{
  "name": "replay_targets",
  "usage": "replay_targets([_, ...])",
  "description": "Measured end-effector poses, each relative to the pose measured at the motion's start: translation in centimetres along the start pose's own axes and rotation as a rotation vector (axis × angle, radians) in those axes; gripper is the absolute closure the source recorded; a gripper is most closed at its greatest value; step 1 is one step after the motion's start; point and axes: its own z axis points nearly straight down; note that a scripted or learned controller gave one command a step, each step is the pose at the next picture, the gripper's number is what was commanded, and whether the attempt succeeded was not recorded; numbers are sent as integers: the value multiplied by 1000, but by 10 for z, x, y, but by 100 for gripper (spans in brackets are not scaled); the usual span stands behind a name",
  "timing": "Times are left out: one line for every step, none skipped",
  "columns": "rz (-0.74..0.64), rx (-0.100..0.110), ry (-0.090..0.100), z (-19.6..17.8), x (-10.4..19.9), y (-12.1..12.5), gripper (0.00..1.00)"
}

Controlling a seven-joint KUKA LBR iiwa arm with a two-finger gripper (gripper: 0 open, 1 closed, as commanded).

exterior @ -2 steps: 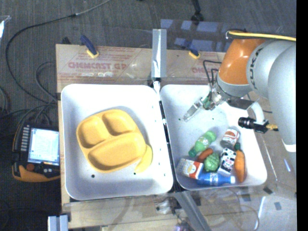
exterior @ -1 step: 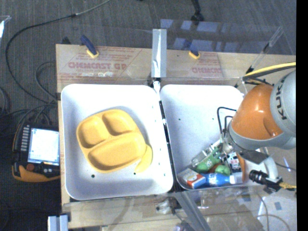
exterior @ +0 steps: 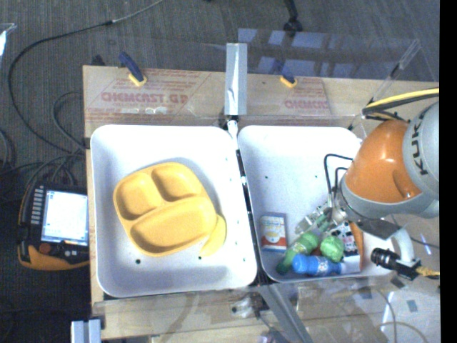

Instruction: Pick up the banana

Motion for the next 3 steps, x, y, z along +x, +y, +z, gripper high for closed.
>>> replay_targets([81,21,13,-80,99,89,100])
replay_targets([201,22,7,-166,26,124,100])
replay_targets([201,23,7,-166,26,124,0])
